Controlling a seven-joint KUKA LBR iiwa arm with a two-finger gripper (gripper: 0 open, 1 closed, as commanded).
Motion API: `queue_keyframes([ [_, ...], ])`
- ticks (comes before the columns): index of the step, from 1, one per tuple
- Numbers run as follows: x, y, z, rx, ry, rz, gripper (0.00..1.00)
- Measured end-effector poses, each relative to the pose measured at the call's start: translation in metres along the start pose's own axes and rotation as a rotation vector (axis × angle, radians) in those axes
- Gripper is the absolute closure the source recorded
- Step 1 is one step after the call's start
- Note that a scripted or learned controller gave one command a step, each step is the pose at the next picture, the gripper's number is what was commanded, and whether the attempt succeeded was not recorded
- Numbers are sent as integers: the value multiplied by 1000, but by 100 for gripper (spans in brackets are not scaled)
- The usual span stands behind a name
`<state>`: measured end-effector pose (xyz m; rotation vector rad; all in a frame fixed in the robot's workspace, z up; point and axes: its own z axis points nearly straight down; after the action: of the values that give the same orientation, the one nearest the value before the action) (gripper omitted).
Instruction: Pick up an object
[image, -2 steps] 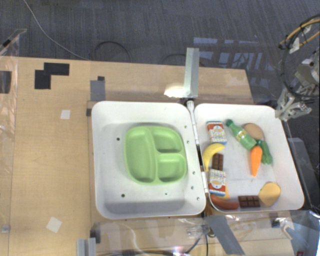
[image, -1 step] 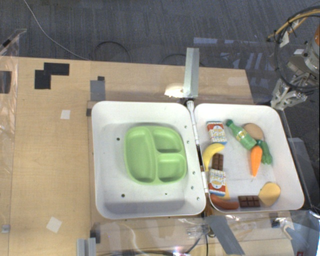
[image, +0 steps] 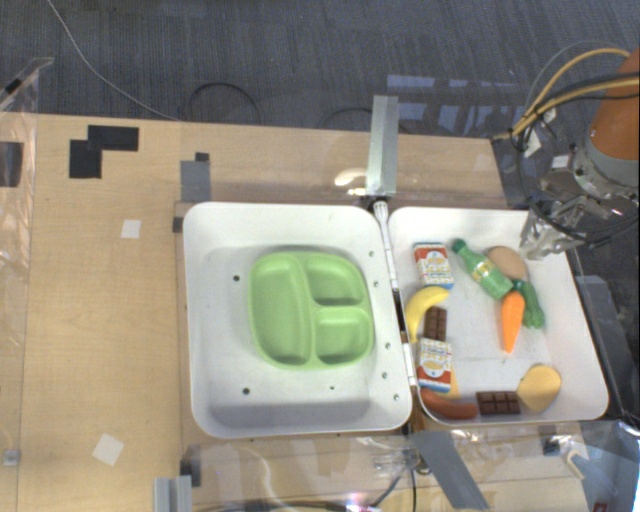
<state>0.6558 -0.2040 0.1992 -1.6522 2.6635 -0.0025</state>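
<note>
Gripper (image: 540, 238): seen at the far right corner of the right bin (image: 590, 340), just above the rim; whether it is open or closed cannot be told, and nothing is seen held in it.
Arm (image: 612, 140): grey with an orange band, entered from the right, with yellow and black cables looped above it.
Egg-shaped item (image: 508, 263): beige, laid nearest the gripper, near the far right corner of the right bin, touching the green bottle.
Green bottle (image: 482, 269): laid slantwise near the far edge.
Carrot (image: 511, 317): orange with green leaves, laid just beside the bottle, toward the right edge.
Cartons (image: 433, 265): one red-and-white carton is laid near the far left corner, another by the left edge toward the near side.
Banana (image: 424, 305): yellow, against the left edge, with a chocolate bar (image: 434, 322) beside it.
Near edge of right bin: a sausage (image: 449, 406), a second chocolate piece (image: 497, 403) and a yellow lemon-like item (image: 540, 387) are lined along it.
Left bin (image: 215, 330): a green divided tray (image: 308, 308) is set in its middle.
Bench (image: 90, 320): pale wood, carrying both bins.
</note>
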Motion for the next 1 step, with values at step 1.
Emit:
queue_keyframes([
  [1, -3, -8, -84, 16, -1, 24, 100],
])
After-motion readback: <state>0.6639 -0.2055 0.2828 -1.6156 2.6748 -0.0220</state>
